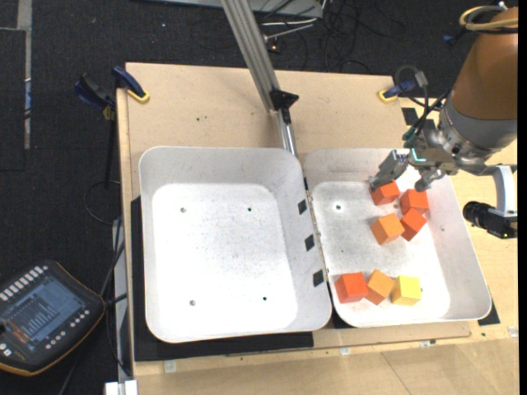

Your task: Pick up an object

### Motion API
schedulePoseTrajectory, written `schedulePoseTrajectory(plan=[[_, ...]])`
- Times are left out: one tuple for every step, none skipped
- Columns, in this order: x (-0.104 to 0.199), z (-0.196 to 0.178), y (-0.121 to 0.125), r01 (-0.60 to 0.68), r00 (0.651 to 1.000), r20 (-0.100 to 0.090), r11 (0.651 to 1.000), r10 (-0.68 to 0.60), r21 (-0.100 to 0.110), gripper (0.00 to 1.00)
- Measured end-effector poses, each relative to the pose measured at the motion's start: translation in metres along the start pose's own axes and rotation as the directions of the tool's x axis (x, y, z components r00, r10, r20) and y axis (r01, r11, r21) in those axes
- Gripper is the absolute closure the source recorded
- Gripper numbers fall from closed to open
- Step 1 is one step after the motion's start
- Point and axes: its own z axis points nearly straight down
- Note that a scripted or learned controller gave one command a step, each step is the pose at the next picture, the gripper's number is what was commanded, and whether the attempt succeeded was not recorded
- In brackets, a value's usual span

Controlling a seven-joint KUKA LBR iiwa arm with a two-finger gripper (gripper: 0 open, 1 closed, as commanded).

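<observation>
Here, the gripper (395, 171) sits low over the upper part of the right bin (461, 303), at the end of the grey arm (486, 72) that comes in from the right edge. Dark fingers angle down and to the left; whether they are apart or together cannot be told from this angle. Their tips end right at an orange-red block (384, 192), touching or just above it; contact not clear, and nothing shows the block between them.

Just right of that block: a second orange-red block (415, 200), and under it a third (412, 220), the two touching or nearly so. An orange block (386, 229) lies just left of the third one.

Near the bin's lower wall, a row of three, touching side by side: red-orange block (352, 287), orange block (380, 286), yellow block (407, 290).

The left bin (165, 179) stands hard against the right one, the rims overlapping along the middle seam; its floor is speckled with small dark marks. Both bins rest on a tan board (206, 97). A metal strut (251, 44) runs down from the top of the frame to the seam between the bins. Blue-and-yellow clamps (123, 81) grip the board's upper corners. A handheld controller pad (41, 315) lies on the dark floor at lower left.
</observation>
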Motion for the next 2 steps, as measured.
schedulePoseTrajectory(plan=[[0.0,-0.002,0.001,-0.001,1.0,0.001,1.0,0.001,-0.004,0.0],[0.002,0.049,-0.009,-0.002,1.0,0.0,1.0,0.002,0.0,0.0]])
